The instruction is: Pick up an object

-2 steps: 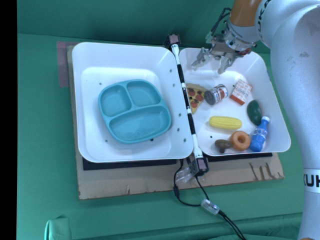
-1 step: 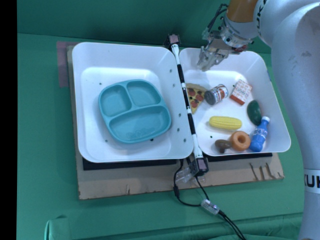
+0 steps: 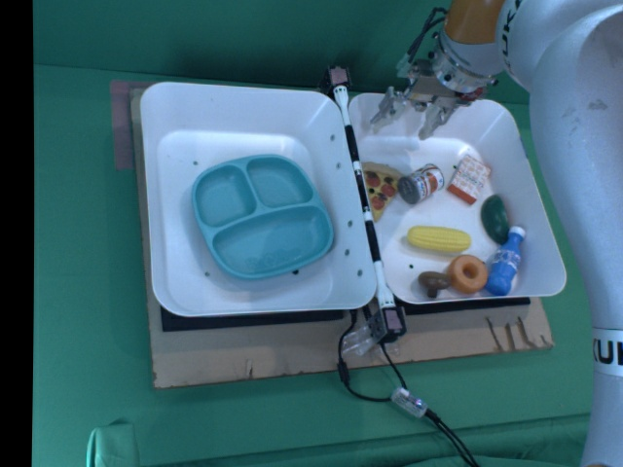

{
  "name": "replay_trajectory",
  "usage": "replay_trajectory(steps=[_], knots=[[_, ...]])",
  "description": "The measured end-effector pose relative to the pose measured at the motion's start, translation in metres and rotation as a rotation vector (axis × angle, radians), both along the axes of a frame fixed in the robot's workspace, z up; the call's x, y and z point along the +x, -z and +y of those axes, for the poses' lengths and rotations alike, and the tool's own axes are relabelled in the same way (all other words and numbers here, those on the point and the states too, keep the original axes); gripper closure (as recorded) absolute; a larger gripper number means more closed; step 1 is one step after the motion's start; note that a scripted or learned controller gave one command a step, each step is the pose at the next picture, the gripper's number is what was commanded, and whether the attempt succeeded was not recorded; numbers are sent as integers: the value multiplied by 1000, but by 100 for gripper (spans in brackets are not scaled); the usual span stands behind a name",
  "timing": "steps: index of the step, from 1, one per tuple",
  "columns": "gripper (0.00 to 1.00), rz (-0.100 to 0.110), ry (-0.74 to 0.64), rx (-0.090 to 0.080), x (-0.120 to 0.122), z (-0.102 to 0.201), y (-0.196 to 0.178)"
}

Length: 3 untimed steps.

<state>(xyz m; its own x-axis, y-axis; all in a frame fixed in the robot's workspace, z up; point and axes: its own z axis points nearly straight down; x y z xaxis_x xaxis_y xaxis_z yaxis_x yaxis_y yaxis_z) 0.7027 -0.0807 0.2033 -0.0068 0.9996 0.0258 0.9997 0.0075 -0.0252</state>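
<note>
Over the far end of the right bin point(image 3: 545, 261), the hand point(image 3: 413, 115) hangs with its fingers point(image 3: 383, 112) spread apart and nothing between them, so the picking step is not yet begun. No one object is named, and the candidates all lie in that bin: a pizza slice point(image 3: 378, 187) against the divider point(image 3: 358, 183), a small can point(image 3: 421, 183) on its side just beside it, a red-and-white carton point(image 3: 469, 178), a dark green piece point(image 3: 495, 218) (an avocado or a cucumber, I judge, though it is too small to be sure), a corn cob point(image 3: 438, 239), a doughnut point(image 3: 468, 273) touching a brown mushroom point(image 3: 434, 282), and a blue bottle point(image 3: 505, 260). The left bin point(image 3: 165, 261) bears a teal divided plate point(image 3: 261, 216).

To do this well, I would choose a thing with free space on both sides. The corn cob lies apart from its neighbours, and it looks narrow enough to take across its width. The can is nearest to the hand, but being round and on its side it may roll from a glancing finger. The pizza slice is flat and close to the divider, a poor choice. The doughnut, mushroom and bottle crowd together, so a finger could well land on the wrong one. Whatever is chosen, centre above it, turn the fingers across its short axis, and come straight down before closing.
</note>
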Motion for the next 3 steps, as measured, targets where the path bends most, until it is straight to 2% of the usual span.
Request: replay_trajectory(steps=[1, 2, 3], knots=[[0, -5, -4, 5, 0, -11, 11], [0, -5, 0, -10, -1, -7, 12], [100, 1, -3, 9, 0, 5, 1]])
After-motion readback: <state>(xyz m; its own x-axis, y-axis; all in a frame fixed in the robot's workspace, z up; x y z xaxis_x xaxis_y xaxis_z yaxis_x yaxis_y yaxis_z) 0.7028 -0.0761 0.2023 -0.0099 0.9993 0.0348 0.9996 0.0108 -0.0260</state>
